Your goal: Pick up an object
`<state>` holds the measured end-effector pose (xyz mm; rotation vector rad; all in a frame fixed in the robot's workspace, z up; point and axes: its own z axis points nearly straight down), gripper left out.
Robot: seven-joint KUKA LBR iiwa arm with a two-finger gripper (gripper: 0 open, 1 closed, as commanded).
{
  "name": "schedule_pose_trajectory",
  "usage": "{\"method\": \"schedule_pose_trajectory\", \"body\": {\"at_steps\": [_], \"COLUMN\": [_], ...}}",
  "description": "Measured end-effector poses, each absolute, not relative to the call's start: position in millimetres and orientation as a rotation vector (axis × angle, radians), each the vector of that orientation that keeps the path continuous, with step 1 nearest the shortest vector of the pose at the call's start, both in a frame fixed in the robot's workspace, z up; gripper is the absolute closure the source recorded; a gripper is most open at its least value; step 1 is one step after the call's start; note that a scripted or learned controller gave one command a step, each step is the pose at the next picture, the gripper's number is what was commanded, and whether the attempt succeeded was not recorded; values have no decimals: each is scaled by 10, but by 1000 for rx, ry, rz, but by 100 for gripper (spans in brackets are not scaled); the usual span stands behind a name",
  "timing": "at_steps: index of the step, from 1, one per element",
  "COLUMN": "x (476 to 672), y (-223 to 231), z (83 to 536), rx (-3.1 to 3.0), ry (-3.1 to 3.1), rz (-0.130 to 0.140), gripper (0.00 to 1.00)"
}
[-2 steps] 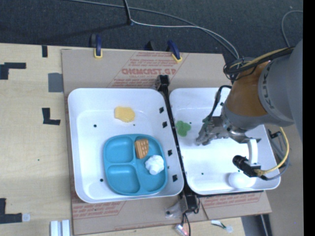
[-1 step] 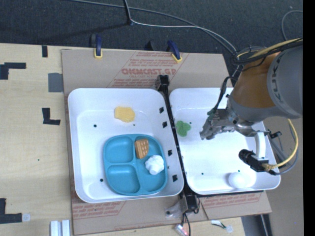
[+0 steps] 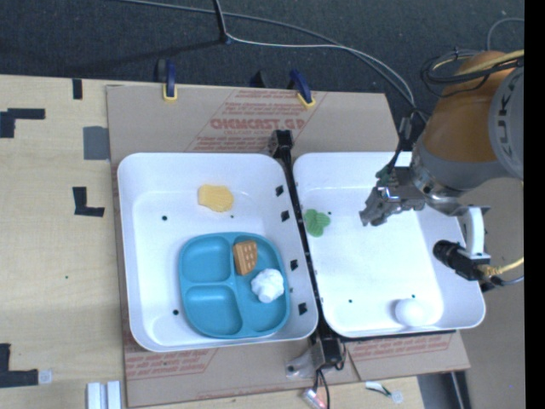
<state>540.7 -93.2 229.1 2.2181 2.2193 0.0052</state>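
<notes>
My gripper hangs over the right bin, right of its middle, with nothing seen between its fingers. A small green object lies at that bin's left wall, well to the gripper's left. A white ball rests near the bin's front right corner. In the left bin a yellow piece lies on the floor. A blue divided tray there holds a waffle-like brown piece and a white crumpled object.
The grey and orange arm comes in from the right over the right bin's far edge. A black divider runs between the bins. Cardboard lies under both, with clamps at its back edge and cables beyond.
</notes>
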Motion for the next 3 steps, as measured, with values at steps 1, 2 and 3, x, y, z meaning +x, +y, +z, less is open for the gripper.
{"method": "schedule_pose_trajectory", "body": {"at_steps": [1, 2, 3], "x": [5412, 5346, 5286], "y": [-931, -507, -3], "z": [2638, 2470, 2291], "rx": [2220, 2220, 2218], "ry": [2220, 2225, 2228], "rz": [3, -2, -2], "gripper": [100, 100, 100]}}
